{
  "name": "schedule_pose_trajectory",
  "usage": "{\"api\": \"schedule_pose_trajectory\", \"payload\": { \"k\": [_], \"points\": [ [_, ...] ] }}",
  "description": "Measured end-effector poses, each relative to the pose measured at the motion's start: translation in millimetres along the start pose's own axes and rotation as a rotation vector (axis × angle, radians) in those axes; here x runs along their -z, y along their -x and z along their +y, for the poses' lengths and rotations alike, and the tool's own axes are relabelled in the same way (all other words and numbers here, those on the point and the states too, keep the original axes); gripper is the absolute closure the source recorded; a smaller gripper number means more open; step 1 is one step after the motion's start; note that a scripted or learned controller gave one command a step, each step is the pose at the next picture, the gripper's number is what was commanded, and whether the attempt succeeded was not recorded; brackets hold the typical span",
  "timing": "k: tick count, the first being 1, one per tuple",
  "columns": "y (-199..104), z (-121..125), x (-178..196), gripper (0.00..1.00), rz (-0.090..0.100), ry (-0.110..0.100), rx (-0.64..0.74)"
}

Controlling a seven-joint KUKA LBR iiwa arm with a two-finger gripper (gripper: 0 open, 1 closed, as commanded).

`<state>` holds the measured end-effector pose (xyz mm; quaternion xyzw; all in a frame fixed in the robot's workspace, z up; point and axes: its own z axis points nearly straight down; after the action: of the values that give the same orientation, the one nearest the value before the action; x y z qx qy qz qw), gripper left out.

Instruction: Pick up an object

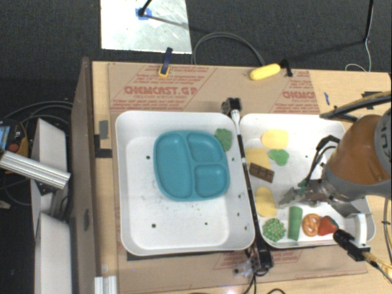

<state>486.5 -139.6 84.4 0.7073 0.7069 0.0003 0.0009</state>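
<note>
- The objects to pick lie in the right bin [306,122]: a green stick [295,222], a round green piece [274,229], an orange piece [311,225], a red piece [327,225], yellow pieces [265,201] and a brown bar [261,173].
- The gripper [293,194] hangs low over this bin, just above the green stick.
- Whether its jaws are spread or pressed together, one cannot tell.
- Nothing is seen between them, so the pick is judged not yet done; the closing and the lifting remain.
- The left bin [135,225] bears a blue tray [190,165].
</note>
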Motion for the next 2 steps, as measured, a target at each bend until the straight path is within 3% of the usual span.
{"api": "schedule_pose_trajectory", "payload": {
  "k": [1,2],
  "points": [
    [12.8,11.6,184.5,0.0,-0.005,0.018,0.006],
    [-6.8,-2.7,48.6,0.0,0.005,-0.013,0.002]
  ]
}}
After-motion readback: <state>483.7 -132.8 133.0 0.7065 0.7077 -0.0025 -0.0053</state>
